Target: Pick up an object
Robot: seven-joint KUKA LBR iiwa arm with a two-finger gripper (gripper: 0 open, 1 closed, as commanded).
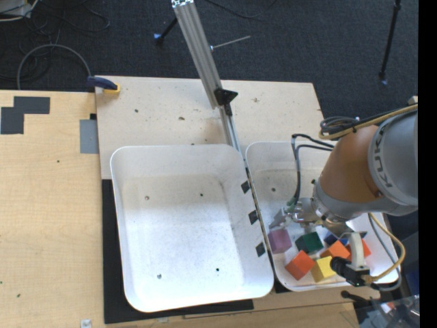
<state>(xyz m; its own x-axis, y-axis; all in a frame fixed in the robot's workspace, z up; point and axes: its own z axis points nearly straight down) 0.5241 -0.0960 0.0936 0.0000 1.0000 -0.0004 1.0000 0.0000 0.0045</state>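
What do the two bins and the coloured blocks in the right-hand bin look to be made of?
Left bin and right bin: likely moulded white plastic, smooth, with rounded rims, speckled with dirt. Coloured blocks: solid matte colours with crisp edges, perhaps painted wood or foam; the look leaves it open.

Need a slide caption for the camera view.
KUKA arm reaches into the right bin over a pile of colored blocks.

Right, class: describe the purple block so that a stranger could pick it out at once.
Find the right-hand white bin, under the grey and orange arm. Blocks cluster at its near end; the purple block sits leftmost, beside the divider, the only pale purple one, left of the green block.
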